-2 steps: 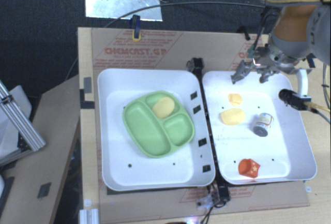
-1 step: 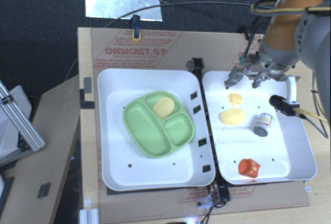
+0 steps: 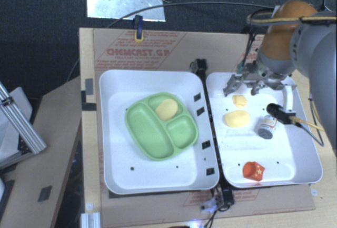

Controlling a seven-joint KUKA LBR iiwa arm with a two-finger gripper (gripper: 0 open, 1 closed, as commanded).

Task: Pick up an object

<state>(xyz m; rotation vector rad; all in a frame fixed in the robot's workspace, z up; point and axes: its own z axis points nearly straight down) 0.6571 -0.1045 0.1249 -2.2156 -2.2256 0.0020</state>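
Note:
My gripper [image 3: 244, 88] hovers over the far end of the right bin [image 3: 308, 166], its fingers spread open and nothing between them. Just below it lies a small yellow piece [image 3: 239, 100]. A larger yellow lump [image 3: 237, 118] rests a little nearer the camera. To the right of that lump stands a small silver can [image 3: 266, 127] with a red label. A red object [image 3: 254, 170] lies near the bin's front wall.
The left bin [image 3: 113, 169] holds a green divided plate [image 3: 150, 137] with a yellow food piece [image 3: 167, 109] in its far compartment. A black-clipped divider [image 3: 206, 116] runs between the two bins. The grey arm [image 3: 310, 48] comes in from the right.

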